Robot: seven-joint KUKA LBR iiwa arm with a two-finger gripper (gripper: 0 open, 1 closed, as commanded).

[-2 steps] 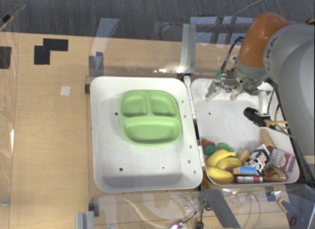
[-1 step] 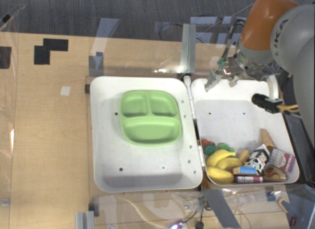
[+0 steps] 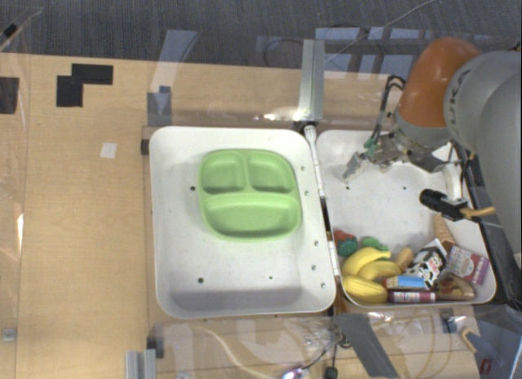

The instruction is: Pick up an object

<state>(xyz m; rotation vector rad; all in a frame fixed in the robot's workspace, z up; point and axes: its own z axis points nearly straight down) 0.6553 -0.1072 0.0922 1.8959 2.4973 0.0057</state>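
My gripper (image 3: 356,164) hangs over the far part of the right bin (image 3: 383,206), above bare white floor, with nothing seen in it. The loose objects lie along that bin's near edge, well apart from the gripper. They include a bunch of yellow bananas (image 3: 367,275), a small red and green piece (image 3: 347,244), a black-and-white cow-print carton (image 3: 424,268), a pinkish box (image 3: 466,265) and a red tube (image 3: 412,296). The grey arm with its orange band (image 3: 432,84) reaches in from the right.
The left bin (image 3: 175,279) holds a green divided plate (image 3: 249,194) near its middle. A metal divider rail (image 3: 320,198) runs between the two bins. Wooden bench top lies to the left.
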